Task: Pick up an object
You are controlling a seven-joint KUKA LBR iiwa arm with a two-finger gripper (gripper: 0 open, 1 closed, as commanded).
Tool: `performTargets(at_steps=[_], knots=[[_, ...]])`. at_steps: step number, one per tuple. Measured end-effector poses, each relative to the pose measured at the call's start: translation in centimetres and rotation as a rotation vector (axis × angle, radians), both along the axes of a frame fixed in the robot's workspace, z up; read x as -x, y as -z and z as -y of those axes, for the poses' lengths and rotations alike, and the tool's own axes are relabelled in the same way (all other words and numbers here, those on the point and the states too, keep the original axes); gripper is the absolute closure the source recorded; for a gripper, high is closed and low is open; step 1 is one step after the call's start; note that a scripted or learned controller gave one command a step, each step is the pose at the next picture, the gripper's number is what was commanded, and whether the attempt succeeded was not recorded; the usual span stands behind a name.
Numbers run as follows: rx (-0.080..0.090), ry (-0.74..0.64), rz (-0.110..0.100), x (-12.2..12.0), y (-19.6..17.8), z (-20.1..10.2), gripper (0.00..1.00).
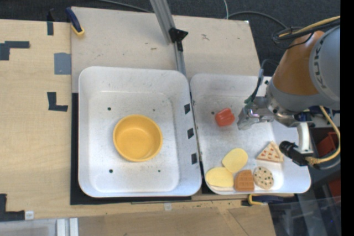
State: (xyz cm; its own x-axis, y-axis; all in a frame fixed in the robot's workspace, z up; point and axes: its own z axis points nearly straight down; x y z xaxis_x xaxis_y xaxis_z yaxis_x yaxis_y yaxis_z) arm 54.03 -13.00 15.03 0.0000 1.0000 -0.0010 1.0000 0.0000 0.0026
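Gripper [247,119] low in right white bin [210,85]; finger state cannot be told. Small red rounded block [224,117] lies just beside it, ungrasped. Pick judged not yet done.

single fixed cam, mounted above the bench [33,91], looking down at a slant. far enough out to frame both white bins whole: left bin [91,119] sits just left of centre, right bin [207,85] touching it on its right. bench far edge and dark floor beyond it run along the top. arm [307,72] enters from the right of the right bin.
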Motion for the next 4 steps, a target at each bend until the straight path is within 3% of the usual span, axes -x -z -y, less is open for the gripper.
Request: performTargets(at_steps=[1,4], knots=[[0.0,-0.001,0.001,-0.1,-5.3,0.0,1.0],[-0.003,-0.007,-0.002,-6.2,-8.4,-15.6,1.0]])
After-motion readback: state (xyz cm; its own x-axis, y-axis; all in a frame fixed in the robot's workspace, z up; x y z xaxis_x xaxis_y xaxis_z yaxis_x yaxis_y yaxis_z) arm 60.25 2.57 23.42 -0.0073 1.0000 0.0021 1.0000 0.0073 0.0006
